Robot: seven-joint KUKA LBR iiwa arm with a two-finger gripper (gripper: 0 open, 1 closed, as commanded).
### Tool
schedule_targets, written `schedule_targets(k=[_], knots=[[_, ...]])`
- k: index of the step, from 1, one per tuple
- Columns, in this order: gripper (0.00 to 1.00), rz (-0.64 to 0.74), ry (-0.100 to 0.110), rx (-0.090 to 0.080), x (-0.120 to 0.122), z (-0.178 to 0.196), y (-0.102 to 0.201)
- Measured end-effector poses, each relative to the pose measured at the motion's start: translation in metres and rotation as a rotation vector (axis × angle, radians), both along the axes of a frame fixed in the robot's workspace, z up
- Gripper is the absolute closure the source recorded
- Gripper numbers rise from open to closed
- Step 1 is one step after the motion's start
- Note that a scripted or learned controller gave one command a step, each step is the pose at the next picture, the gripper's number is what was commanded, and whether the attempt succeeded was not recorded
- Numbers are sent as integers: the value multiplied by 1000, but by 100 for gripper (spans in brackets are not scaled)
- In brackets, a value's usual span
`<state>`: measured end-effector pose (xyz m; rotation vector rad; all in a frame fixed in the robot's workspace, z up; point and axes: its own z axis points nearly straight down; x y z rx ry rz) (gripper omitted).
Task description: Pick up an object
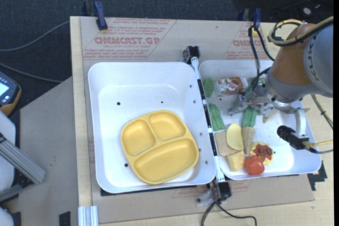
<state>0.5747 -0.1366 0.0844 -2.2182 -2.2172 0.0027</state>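
Gripper (256,105) sat low in right bin (304,166), over green stick (249,116); we couldn't tell jaws' state. Toy food (238,140) crowded bin's left half. Our call: centre on one piece, clear of neighbours, then close.

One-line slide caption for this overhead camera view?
Grey KUKA arm's pincer poised over toy food in the right white bin; yellow three-compartment plastic tray sits in the left white bin.
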Motion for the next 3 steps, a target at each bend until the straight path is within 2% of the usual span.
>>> schedule_targets(k=[1,2,3], knots=[[0,3,-16,-7,74,52,-19],[0,-1,4,1,18,-3,8],[0,8,51,6,76,-4,1]])
